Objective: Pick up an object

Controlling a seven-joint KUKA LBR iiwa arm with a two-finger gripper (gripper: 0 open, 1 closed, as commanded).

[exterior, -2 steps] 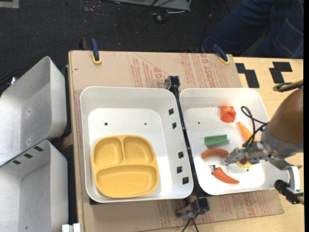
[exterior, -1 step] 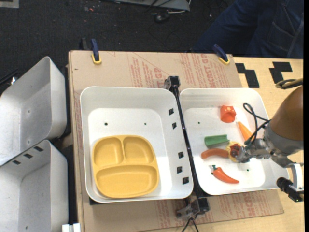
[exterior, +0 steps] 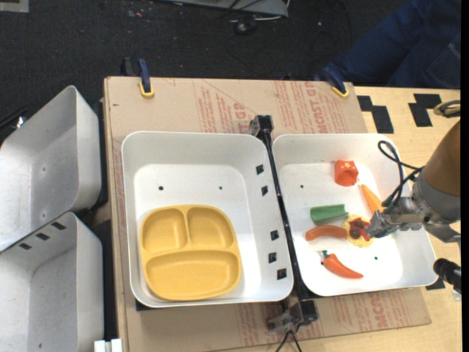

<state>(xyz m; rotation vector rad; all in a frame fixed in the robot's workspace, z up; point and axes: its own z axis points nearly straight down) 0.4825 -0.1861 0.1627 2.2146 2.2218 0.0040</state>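
The right bin (exterior: 410,270) holds several small toy foods: a red pepper-like piece (exterior: 346,171), an orange carrot (exterior: 370,196), a green block (exterior: 327,213), a long red-orange chili (exterior: 325,232), another red chili (exterior: 341,267) and a small yellow piece (exterior: 358,238) with a dark red piece on it. My gripper (exterior: 366,229) reaches in from the right and sits low over the yellow and dark red pieces. Whether it touches them is unclear.
The left bin (exterior: 139,160) carries a yellow three-compartment plate (exterior: 190,252). Two spare white bins (exterior: 44,160) lie off the bench at far left. A black cable (exterior: 392,160) loops above the gripper. A black divider (exterior: 278,211) separates the bins.
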